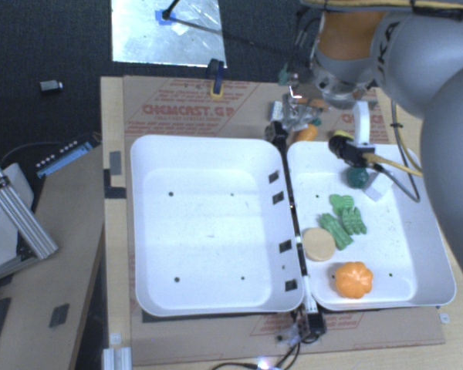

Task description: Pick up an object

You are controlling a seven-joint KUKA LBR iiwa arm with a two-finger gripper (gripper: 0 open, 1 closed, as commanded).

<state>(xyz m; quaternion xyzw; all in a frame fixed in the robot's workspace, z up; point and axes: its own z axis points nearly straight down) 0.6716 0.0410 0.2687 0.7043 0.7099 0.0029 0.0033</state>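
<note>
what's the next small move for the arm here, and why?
Probably bring the gripper inward over the right bin before descending. It sits at that bin's far left corner by a small orange piece, while the green pieces, tan disc, orange pumpkin-like toy and dark teal object all lie further in.

Small orange object (pixel 306 133) at the right bin's (pixel 428 241) far-left corner
</note>
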